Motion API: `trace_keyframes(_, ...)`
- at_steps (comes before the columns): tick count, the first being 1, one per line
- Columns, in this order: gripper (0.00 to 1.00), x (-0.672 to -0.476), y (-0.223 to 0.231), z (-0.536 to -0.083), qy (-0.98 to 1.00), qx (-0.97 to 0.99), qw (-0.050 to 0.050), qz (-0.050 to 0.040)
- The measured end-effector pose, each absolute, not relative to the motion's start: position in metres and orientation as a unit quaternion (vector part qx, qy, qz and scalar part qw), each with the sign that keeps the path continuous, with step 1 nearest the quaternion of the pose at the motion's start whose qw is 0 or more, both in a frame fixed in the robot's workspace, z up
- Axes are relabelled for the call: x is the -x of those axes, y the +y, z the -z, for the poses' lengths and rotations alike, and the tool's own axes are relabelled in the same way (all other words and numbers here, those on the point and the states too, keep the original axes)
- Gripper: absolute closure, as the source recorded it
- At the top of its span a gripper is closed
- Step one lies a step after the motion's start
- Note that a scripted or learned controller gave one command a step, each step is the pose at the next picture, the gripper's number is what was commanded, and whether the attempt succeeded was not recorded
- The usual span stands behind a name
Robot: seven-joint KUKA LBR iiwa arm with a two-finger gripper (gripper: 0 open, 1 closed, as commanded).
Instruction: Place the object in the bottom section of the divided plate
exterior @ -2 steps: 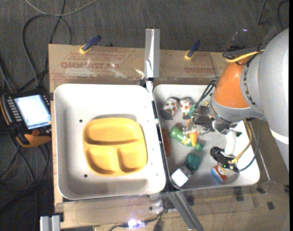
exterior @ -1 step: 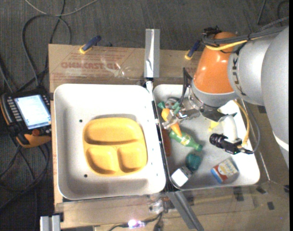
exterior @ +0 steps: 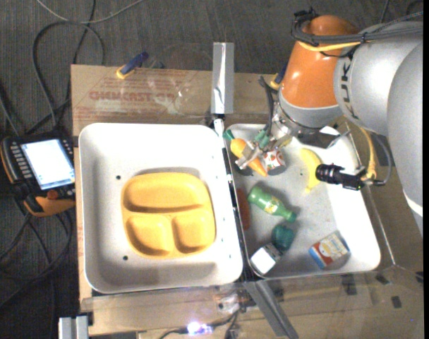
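Observation:
A yellow divided plate (exterior: 169, 212) lies in the left white bin (exterior: 101, 147), with one wide section toward the back and two smaller sections toward the front. My gripper (exterior: 266, 149) hangs low over the back left part of the right bin (exterior: 363, 246), under the orange band of the arm. Right at its tip sits a cluster of small toys: a yellow and orange piece (exterior: 240, 149) and a red and white piece (exterior: 273, 161). The cluster hides how the tip meets them.
The right bin also holds a green bottle (exterior: 270, 204), a teal object (exterior: 284, 236), a white block (exterior: 263, 260), a small carton (exterior: 329, 250), a yellow banana (exterior: 311, 162) and a red piece (exterior: 245, 218) by the divider. A handheld pendant (exterior: 41, 164) lies left of the bench.

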State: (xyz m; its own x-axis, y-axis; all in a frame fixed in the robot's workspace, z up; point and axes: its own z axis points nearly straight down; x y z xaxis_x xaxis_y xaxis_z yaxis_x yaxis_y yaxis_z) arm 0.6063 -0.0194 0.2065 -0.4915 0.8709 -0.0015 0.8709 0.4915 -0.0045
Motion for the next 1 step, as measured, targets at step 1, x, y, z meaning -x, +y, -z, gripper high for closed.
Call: trace_keyframes(1, 1.0, -0.5882, 0.0669, -0.2014, -0.818, 0.576, 0.002, -0.0022)
